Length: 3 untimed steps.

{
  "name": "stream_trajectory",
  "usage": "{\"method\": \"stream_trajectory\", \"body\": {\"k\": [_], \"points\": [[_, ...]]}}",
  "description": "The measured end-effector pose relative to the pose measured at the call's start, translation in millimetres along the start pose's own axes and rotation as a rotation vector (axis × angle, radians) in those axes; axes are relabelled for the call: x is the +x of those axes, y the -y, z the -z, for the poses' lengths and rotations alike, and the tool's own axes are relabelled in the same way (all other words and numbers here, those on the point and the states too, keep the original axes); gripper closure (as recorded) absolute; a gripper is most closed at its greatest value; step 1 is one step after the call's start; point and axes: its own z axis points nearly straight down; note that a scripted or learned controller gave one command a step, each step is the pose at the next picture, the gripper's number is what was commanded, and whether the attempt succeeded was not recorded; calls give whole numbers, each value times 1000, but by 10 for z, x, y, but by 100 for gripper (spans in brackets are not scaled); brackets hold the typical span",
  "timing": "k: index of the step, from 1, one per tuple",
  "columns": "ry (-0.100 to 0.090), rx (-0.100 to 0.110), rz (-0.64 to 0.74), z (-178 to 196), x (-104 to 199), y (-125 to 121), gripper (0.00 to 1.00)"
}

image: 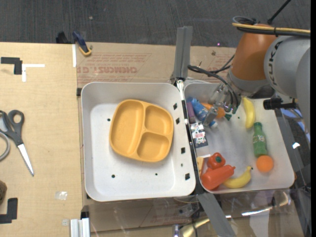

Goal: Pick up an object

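My gripper is low in the far left part of the right bin, under the orange wrist band. It hangs just over a cluster of small toys: a blue piece and a small orange piece. A yellow banana lies right of the gripper. Nearer the front lie a green bottle, an orange ball, a second banana, a red pepper and a red block. A small printed box lies by the bin's left wall.
The left bin holds a yellow divided plate. Scissors lie on the wooden bench at far left. A grey upright post stands behind the seam between the bins. Cables run from the arm at the right.
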Motion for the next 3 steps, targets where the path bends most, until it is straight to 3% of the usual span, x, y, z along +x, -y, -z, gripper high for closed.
{"method": "stream_trajectory", "body": {"k": [1, 2, 3], "points": [[1, 0, -107, 7, 191, 132, 0], [6, -2, -105, 113, 179, 122, 100], [-4, -1, -289, 1341, 268, -242, 100]]}}
